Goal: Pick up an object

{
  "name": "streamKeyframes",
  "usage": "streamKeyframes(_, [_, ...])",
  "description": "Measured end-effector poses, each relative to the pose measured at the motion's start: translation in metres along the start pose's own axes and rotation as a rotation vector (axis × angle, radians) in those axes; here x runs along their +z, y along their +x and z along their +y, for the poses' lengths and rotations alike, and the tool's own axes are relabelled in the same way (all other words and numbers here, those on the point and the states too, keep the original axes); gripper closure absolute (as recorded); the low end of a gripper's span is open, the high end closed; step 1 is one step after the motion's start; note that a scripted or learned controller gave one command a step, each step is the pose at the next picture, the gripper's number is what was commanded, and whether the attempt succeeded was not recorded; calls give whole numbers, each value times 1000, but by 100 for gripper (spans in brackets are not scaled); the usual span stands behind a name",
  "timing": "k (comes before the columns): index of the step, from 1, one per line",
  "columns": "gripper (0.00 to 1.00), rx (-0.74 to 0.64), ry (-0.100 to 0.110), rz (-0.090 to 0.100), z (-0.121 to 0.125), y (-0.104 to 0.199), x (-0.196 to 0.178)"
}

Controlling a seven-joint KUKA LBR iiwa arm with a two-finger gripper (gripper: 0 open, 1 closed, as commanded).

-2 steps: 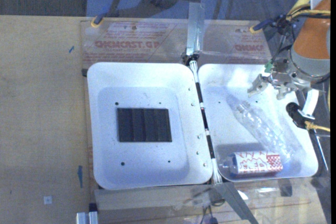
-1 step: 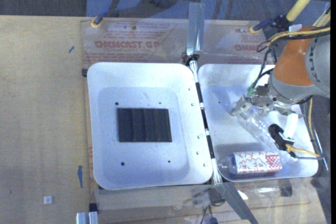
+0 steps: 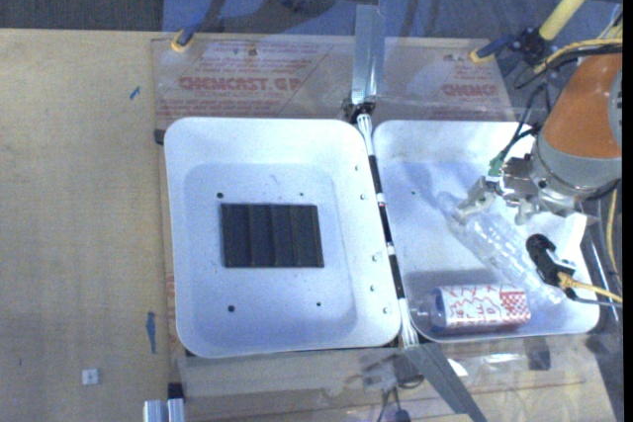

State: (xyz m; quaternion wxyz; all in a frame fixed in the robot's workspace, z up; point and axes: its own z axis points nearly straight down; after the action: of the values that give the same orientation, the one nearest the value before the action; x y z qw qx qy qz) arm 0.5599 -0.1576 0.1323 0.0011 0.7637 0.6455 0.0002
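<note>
Seemingly the gripper [image 3: 482, 198] sits low in the right bin [image 3: 420, 148], its tips at one end of a clear bottle [image 3: 499, 247] that lies slanting away below it — whether it is parted or clamped I cannot tell. Just beyond the bottle lies a can [image 3: 480, 306]. Risk — slick, rounded plastic may squirt out sideways and knock the can.

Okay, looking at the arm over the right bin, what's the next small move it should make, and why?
Probably lower the gripper a little onto the clear plastic bottle. It sits over the bottle's upper end in the right bin, nothing shows between its fingers, and the can with red writing lies farther off, along the near wall.
</note>
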Motion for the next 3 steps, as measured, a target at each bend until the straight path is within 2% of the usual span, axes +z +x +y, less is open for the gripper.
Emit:
streamKeyframes(1, [0, 71, 2, 2, -25, 10, -9])
streamKeyframes(2, [0, -200, -18, 0, -4, 19, 39])
streamKeyframes(3, [0, -262, -20, -2, 23, 61, 38])
